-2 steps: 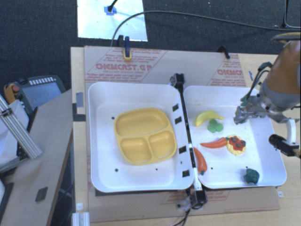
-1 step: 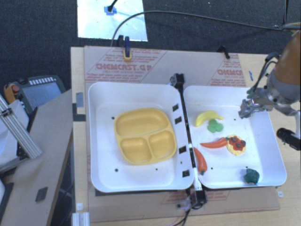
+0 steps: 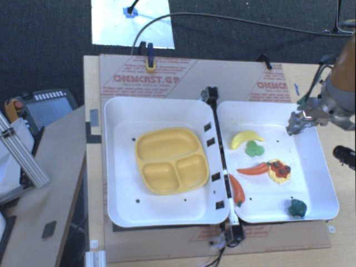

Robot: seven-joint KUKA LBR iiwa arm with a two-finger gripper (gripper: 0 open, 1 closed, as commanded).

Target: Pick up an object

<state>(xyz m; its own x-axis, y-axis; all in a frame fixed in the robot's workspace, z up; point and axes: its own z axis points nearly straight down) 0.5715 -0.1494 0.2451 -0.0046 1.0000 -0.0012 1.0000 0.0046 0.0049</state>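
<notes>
Dark carpet is seen behind a bench (image 3: 167, 74) bearing two white bins. A yellow tray (image 3: 169, 160) is laid in the left bin (image 3: 117, 149). In the right bin (image 3: 317, 166), a banana (image 3: 246, 138) sits at 10 o'clock, a green piece (image 3: 255, 148) just below, a red pepper (image 3: 253, 169) and pizza (image 3: 278, 171) centrally, an orange pepper (image 3: 237, 188) at 8, broccoli (image 3: 296, 207) at 5. The gripper (image 3: 293, 123) is poised at 2 o'clock; nothing is seen held, opening cannot be told.

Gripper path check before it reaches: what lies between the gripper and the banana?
In the camera view, bare white bin floor lies between the gripper and the banana; the green piece sits just below that line.
</notes>
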